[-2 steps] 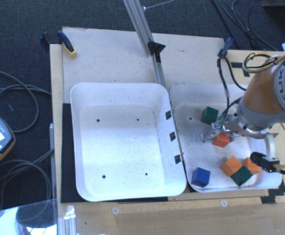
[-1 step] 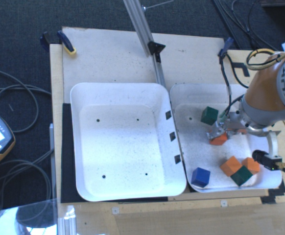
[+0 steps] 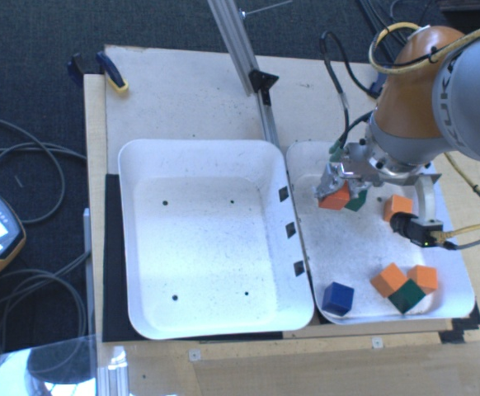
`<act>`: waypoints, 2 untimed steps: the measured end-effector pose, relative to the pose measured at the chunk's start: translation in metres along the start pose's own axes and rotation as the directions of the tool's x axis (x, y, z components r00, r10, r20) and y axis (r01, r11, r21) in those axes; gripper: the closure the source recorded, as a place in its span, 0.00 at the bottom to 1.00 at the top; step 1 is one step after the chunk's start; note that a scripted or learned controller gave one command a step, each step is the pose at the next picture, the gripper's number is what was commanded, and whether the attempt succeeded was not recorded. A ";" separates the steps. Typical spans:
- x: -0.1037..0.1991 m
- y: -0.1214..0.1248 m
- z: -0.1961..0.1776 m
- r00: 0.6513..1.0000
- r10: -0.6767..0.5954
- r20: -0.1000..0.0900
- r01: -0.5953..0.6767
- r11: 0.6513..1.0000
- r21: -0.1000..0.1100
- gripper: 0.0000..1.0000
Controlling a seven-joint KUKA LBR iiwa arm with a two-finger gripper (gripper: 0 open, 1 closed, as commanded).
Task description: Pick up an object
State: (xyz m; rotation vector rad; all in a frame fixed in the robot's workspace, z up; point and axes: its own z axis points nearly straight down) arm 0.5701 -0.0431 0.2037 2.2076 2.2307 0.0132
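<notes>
My gripper [image 3: 337, 185] hangs over the upper left part of the right bin [image 3: 364, 250], under the grey arm with its orange band. A red-orange block [image 3: 332, 200] sits right at the gripper's tip, with a dark green piece [image 3: 356, 204] touching its right side. The gripper body hides where they meet, so whether the block is gripped or lying on the bin floor is unclear.
In the right bin are also an orange block [image 3: 397, 207], a blue block [image 3: 337, 298], and a cluster of two orange blocks [image 3: 388, 279] and a green one [image 3: 406, 297]. The left bin [image 3: 199, 148] lies beside it. A metal pole [image 3: 236, 35] slants across the back.
</notes>
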 end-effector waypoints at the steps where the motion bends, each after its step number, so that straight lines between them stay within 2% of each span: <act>1: 0.060 0.011 0.005 1.000 0.002 0.000 -0.002 1.000 0.007 1.00; 2: 0.114 0.007 0.005 1.000 0.003 0.001 -0.004 1.000 0.009 1.00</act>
